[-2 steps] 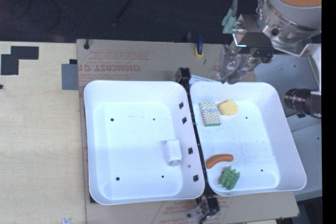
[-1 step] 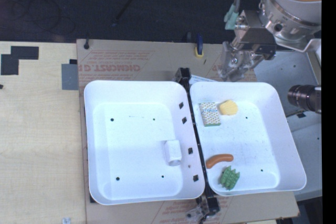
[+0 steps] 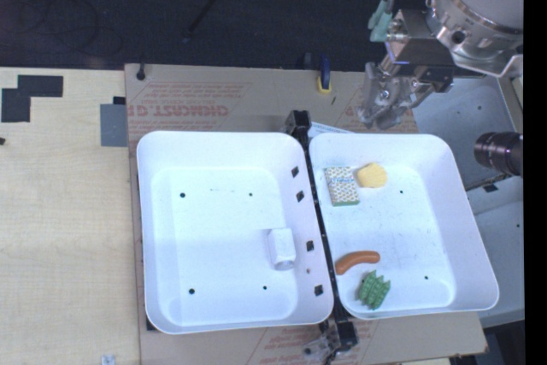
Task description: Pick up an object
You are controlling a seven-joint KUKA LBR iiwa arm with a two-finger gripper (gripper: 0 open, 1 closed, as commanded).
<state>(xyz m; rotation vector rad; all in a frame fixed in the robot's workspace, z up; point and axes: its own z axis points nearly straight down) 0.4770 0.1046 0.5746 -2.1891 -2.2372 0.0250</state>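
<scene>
My gripper (image 3: 386,108) hangs above the far rim of the right bin (image 3: 461,209), with nothing visible between its fingers. In the right bin lie a yellow round piece (image 3: 372,176), a patterned green-and-white block (image 3: 343,185), an orange sausage-shaped piece (image 3: 356,261) and a green knobbly piece (image 3: 373,289). A white cylinder (image 3: 280,248) lies in the left bin (image 3: 171,209) near its right wall. The gripper is well above and behind the yellow piece.
The two bins sit side by side on a brown board (image 3: 222,103), joined by a black clip strip (image 3: 309,209). A blue-and-yellow clamp (image 3: 325,77) stands at the board's far edge. A dark cylinder (image 3: 500,151) protrudes at the right.
</scene>
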